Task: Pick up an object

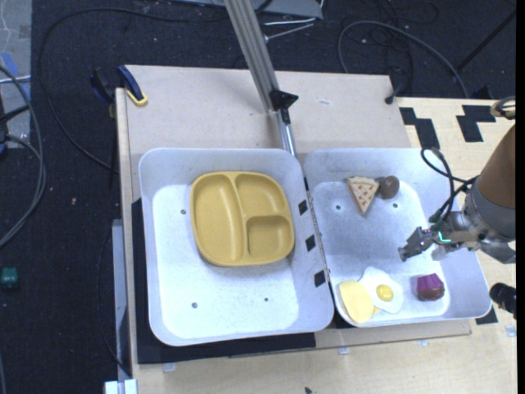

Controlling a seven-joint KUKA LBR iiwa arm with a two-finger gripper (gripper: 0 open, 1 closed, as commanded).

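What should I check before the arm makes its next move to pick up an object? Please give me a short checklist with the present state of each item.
1. Objects lie in the right bin to pick: ok. A pizza slice, a brown ball, a fried egg, a yellow piece and a purple piece.
2. Hand is above the right bin: ok.
3. Hand carries nothing yet: cannot tell, too small and dark.
4. Nearest target stands free: ok, the purple piece lies apart from the egg.
5. Pizza slice stands free: not ok, the brown ball is right against it.
6. Yellow tray in the left bin is out of the way: ok.
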